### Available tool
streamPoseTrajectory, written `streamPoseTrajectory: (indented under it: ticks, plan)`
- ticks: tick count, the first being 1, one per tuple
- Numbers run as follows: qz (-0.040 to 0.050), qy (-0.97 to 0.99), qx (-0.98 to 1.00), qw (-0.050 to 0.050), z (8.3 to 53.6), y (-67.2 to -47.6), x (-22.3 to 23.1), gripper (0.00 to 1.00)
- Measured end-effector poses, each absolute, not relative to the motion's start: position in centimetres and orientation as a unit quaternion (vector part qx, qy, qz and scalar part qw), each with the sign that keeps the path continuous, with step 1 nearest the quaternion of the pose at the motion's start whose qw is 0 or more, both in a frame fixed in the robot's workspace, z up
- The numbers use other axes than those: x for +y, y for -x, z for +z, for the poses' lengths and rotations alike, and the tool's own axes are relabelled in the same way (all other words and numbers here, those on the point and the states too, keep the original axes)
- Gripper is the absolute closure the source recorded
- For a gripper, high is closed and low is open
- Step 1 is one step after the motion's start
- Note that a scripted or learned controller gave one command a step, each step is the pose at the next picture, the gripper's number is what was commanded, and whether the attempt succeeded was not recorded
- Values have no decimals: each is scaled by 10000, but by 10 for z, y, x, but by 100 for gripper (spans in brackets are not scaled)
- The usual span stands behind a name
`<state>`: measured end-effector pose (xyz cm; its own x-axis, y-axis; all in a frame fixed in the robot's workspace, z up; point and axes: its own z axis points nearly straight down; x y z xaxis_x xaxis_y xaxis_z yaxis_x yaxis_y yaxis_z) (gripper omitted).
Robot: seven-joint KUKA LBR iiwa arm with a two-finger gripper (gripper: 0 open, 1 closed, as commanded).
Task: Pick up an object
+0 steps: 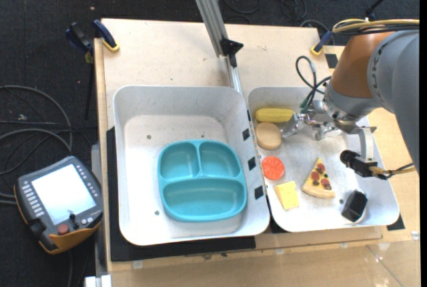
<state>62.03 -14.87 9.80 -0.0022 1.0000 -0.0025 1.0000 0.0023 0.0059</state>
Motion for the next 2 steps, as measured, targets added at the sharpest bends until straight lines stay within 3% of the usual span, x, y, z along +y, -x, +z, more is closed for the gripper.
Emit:
streamPoseTrajectory:
  ticks: [1,2]
  plan:
    - [3,-7062,7080,16,106,-619,-148,100]
    - [13,-7068,7074,24,152,-624,-155,100]
